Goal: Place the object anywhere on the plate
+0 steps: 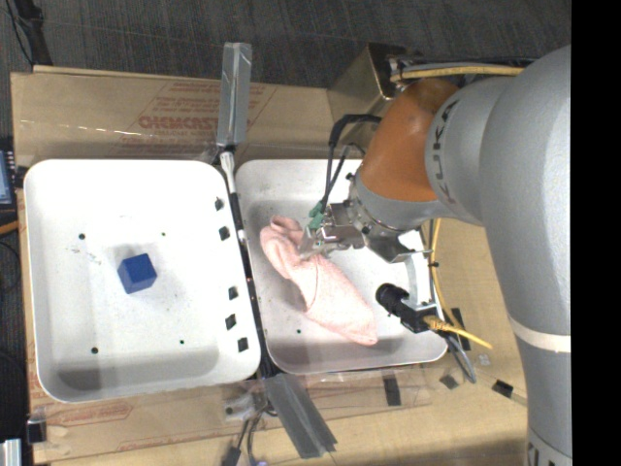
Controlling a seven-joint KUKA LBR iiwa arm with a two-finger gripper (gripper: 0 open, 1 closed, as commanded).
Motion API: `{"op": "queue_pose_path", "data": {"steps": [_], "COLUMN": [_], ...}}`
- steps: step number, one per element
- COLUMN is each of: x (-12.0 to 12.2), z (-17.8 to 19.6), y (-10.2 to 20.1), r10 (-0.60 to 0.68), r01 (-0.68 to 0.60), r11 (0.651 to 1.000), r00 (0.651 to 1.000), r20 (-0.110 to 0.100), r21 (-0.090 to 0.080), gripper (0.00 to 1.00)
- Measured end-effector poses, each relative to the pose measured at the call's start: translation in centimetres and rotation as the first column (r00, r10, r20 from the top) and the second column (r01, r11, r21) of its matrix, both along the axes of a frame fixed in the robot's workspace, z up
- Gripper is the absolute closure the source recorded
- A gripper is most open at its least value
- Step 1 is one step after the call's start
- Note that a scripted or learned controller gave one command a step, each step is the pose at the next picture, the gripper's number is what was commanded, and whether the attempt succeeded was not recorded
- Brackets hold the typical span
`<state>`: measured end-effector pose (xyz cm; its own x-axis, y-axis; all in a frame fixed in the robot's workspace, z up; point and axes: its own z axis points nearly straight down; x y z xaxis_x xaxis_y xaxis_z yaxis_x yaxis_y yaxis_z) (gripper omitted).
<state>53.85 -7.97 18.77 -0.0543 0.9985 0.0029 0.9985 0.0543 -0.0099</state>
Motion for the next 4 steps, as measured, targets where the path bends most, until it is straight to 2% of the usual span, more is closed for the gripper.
{"op": "queue_pose_path", "data": {"steps": [1, 2, 3, 4], "x": [0.2, -0.6, -0.7, -0.8], "z": [4.0, 3.3, 2.4, 3.8], "y": [0.1, 6.0, 10.8, 16.0], "r10": [0.009, 0.405, 0.733, 0.941], "r01": [-0.009, -0.405, -0.733, -0.941], "r11": [1.0, 0.914, 0.68, 0.338], "r00": [1.0, 0.914, 0.68, 0.338], "r20": [0.003, 0.001, 0.004, 0.007], "r21": [-0.002, 0.002, 0.003, 0.002], "gripper": [1.0, 1.0, 1.0, 1.0]}}
